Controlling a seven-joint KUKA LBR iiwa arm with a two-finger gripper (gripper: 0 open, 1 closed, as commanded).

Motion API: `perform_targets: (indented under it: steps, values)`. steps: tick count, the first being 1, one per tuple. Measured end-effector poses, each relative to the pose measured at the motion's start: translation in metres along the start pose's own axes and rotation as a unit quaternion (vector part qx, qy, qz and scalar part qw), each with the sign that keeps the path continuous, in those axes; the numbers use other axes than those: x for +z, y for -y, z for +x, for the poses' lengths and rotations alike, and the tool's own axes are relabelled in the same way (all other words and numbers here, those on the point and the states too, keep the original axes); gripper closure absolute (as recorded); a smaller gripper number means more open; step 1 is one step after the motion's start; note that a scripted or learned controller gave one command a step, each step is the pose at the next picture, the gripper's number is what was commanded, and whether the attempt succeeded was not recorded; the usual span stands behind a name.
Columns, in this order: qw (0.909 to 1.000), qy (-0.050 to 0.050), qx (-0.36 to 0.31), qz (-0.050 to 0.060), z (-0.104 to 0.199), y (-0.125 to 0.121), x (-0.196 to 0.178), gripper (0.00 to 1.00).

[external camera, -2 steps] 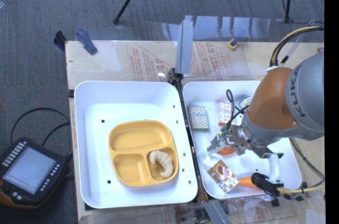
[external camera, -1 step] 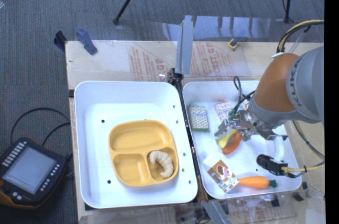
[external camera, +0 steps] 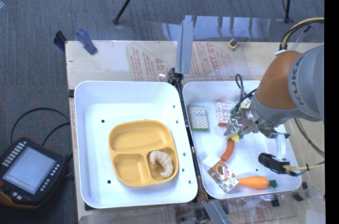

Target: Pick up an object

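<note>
Looking down at a slant on a table (external camera: 127, 59) carrying two shallow white bins side by side. Showing, in the middle of the left bin (external camera: 87, 138), a yellow divided plate (external camera: 140, 138), with a pale ribbed grub-shaped toy (external camera: 162, 162) curling in the plate's compartment at 4 o'clock.

Showing a grey arm (external camera: 288, 85) with an orange band reaching in from 3 o'clock over the right bin (external camera: 212, 91). Finding the pincer (external camera: 234, 130) hanging near the middle of that bin, right at the upper tip of an orange-red sausage (external camera: 228, 150). Being unable to tell whether spread, pressed together or pinching anything. Seeing the sausage lying tilted, running from the pincer toward 7 o'clock.

Noting a small green patterned box (external camera: 198, 117) at 9 o'clock of the pincer, near the bin's left wall. Noting a red-and-white packet (external camera: 223, 110) at 11 o'clock of the pincer, just beside the box. Noting a small brown-and-white carton (external camera: 223, 176) at 6 o'clock of the bin, just below the sausage's lower end. Noting a carrot (external camera: 253, 182) lying flat at 5 o'clock, just beside the carton, green end pointing to 3 o'clock.

Showing, on the floor at 8 o'clock of the frame, a handheld screen (external camera: 29, 170) with a cable.
</note>
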State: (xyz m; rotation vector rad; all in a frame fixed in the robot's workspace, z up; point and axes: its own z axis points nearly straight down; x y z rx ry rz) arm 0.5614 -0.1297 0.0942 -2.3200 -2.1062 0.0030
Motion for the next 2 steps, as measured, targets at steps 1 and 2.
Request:
perform_targets:
  steps: [1, 2]
  values:
    - [0.9889, 0.001, 0.148, -0.001, 0.0, -0.011, 0.009, 1.0]
    - [0.9887, 0.002, 0.15, -0.001, 0.061, -0.024, -0.116, 1.0]
